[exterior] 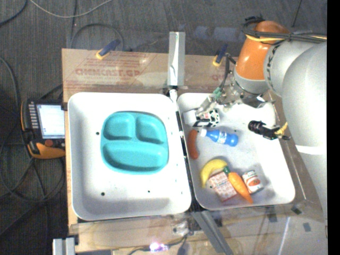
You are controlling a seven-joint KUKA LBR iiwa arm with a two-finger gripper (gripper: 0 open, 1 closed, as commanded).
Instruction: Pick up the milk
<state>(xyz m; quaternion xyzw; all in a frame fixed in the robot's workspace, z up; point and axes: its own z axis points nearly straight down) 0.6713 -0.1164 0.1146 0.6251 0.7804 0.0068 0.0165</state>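
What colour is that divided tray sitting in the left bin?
Turquoise blue. The divided tray shows plainly in the camera view, against the white left bin.

Two white bins (79,195) sit side by side. The left one holds one teal divided tray (135,142). The right one holds one blue bottle (220,137), one sausage (193,144), one banana (211,170), one carrot (240,187), one small red can (253,180), one pink carton (221,187) and one black-and-white milk carton (213,116).
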